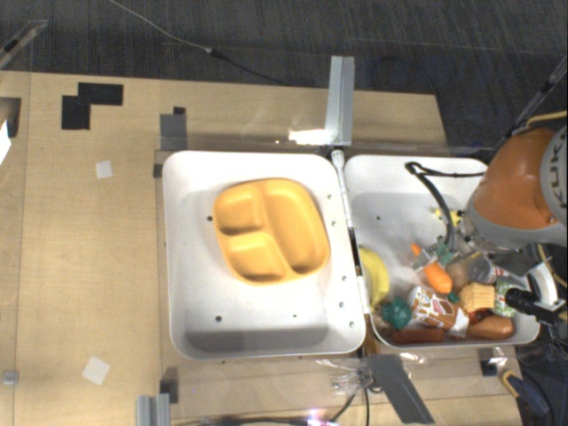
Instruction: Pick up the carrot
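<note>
Two shallow white bins sit side by side on the wooden table [80,264]. The left bin [191,264] holds a yellow divided plate [269,229], lying flat a little toward twelve o'clock of that bin's middle, with three compartments facing up. The right bin [390,185] carries a crowd of toy food packed into its six o'clock half. The carrot [437,279], small and orange, lies near the middle of that crowd, at about five o'clock from the bin's centre. At nine o'clock of the carrot, against the wall shared with the left bin, rests a yellow banana [376,273]; at seven o'clock of the carrot sits a small dark green piece [396,312], too small to name. Just below the carrot lies a printed carton [437,309], and along the bin's six o'clock wall stretches a brown sausage [417,335], with a brown bread roll [491,327] at its three o'clock end. The arm [519,189] comes in from three o'clock, its orange band over the bin's right side, and the jaws [446,257] hang just at one o'clock of the carrot, close above it. Whether the jaws stand apart or together cannot be told from this view, since clutter and cables blur them.
</note>
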